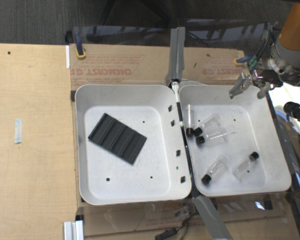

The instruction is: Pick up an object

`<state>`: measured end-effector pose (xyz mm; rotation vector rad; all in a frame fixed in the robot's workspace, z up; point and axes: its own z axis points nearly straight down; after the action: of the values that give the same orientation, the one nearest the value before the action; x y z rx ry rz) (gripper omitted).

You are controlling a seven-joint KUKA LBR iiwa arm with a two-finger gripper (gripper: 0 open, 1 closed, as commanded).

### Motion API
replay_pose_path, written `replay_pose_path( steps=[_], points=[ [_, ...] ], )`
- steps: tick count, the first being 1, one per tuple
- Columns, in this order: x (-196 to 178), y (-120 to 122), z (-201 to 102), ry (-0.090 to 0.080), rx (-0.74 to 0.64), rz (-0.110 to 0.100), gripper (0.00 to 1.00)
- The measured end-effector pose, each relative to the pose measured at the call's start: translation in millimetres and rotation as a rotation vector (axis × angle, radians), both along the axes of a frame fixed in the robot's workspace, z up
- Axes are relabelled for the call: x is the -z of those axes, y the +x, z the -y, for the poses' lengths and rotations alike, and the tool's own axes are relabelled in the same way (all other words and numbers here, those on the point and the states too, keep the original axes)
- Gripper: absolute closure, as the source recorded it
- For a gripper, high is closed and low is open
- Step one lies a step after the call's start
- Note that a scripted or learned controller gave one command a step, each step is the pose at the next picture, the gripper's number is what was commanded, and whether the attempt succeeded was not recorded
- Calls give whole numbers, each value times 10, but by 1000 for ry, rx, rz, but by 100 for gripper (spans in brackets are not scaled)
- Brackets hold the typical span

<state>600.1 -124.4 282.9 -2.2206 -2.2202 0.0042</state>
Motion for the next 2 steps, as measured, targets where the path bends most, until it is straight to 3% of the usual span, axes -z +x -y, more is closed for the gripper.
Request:
replay_pose_path(
  steps=[1,2],
  points=[
    [1000,472,211,0,-124,1,0],
    [1612,-455,163,1,-96,0,0]
  ],
)
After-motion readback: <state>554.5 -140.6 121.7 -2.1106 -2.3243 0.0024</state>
